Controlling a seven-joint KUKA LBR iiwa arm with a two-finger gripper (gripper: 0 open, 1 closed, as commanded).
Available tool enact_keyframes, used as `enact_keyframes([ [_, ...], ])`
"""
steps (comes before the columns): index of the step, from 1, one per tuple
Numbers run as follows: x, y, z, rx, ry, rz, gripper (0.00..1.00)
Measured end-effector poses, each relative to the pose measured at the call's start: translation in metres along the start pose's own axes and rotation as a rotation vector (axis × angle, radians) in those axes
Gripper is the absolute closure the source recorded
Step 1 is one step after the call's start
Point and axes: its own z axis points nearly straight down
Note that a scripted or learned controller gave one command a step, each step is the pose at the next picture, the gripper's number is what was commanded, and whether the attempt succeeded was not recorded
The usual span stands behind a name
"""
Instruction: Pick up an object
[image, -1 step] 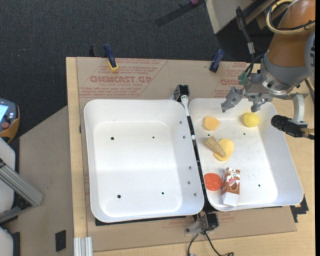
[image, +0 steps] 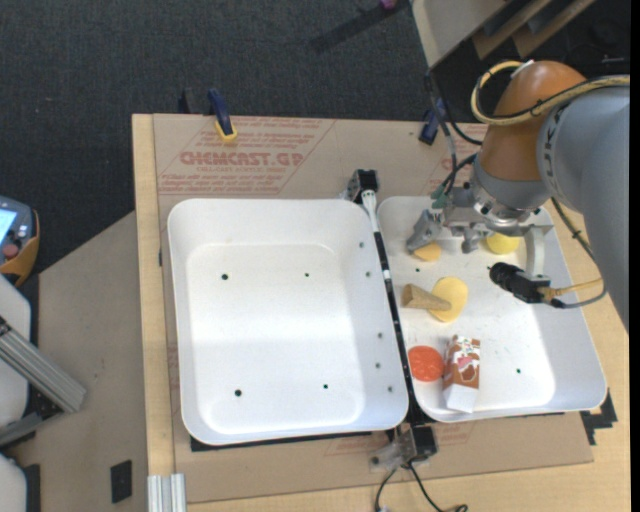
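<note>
I see the gripper (image: 455, 232) low in the right bin (image: 570, 385), beside a yellow piece (image: 428, 253); jaw state unclear.

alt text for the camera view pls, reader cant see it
A grey robot arm with an orange band reaches into the right white bin, which holds yellow pieces, a red disc and a small brown-and-white carton, beside the left white bin.

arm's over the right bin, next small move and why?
Probably lower the hand a little toward the yellow piece just below it. It sits low in the right bin with that piece nearest; I see nothing held yet.
</note>
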Motion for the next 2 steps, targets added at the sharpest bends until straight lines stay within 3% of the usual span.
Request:
enact_keyframes([
  [1,-0.036,-0.015,0.032,-0.003,-0.002,0.005,0.00],
  [2,0.004,0.012,0.029,-0.009,-0.002,-0.002,0.00],
])
